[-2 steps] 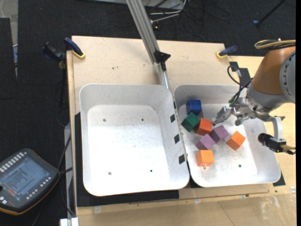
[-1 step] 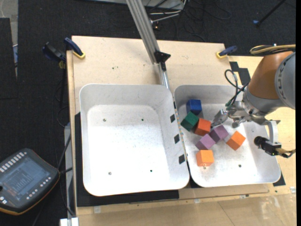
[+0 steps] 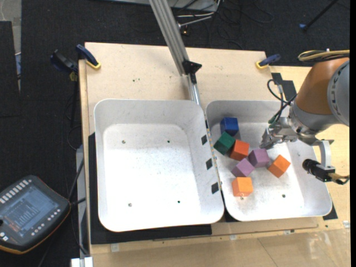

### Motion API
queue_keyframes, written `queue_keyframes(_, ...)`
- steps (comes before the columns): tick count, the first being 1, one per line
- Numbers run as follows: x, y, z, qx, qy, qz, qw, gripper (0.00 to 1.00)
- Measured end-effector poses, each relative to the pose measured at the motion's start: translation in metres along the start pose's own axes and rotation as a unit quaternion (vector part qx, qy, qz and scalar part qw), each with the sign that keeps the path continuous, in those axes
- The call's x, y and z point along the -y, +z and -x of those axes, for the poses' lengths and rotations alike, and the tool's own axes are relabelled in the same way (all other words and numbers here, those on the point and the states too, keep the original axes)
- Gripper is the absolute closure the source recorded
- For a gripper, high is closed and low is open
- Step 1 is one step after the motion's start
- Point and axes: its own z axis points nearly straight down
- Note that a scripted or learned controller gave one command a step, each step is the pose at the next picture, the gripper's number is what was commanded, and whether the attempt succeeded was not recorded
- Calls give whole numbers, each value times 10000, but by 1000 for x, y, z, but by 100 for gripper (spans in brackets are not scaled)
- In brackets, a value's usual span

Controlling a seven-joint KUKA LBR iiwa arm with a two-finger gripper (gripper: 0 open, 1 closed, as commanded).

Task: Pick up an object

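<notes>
Several small cubes lie in the right bin (image 3: 311, 204): a blue one (image 3: 229, 125), a green one (image 3: 225, 143), an orange-red one (image 3: 240, 148), two purple ones (image 3: 259, 158) (image 3: 243, 167), and two orange ones (image 3: 278, 166) (image 3: 242, 186). My gripper (image 3: 268, 140) reaches down from the right and hangs just above and right of the purple cube in the middle of the cluster. Its tips are small and dark against the bin floor.
The left bin (image 3: 105, 149) stands beside the right one, with the shared rim (image 3: 208, 149) between them. A slanted metal pole (image 3: 169, 29) rises behind the bins. A teach pendant (image 3: 28, 210) lies at the lower left, off the bench.
</notes>
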Motion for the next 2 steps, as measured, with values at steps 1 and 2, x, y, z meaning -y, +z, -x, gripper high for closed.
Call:
queue_keyframes(1, -7, -58, 9, 7, -7, 24, 10000, 100)
queue_keyframes(2, -18, -116, 9, 9, -19, 31, 10000, 100)
